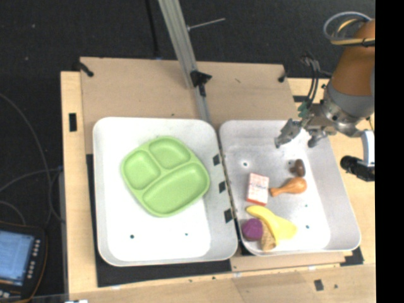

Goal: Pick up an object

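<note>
My gripper (297, 137) hangs over the upper right part of the right bin (328, 232), fingers spread open with nothing between them. Below it lie a small dark brown object (297, 167), an orange drumstick-shaped toy (290, 187) and a small pink and white box (257, 187). Toward the bin's front lie a yellow banana (273, 221), a purple ball (252, 230) and a tan piece (269, 239) under the banana's end. The brown object is the nearest thing to the gripper, a short way below it.
The left bin (113, 232) holds a green divided plate (165, 175). A slanted metal pole (180, 43) rises behind the bins. Bare white floor lies in the right bin's upper left and far right.
</note>
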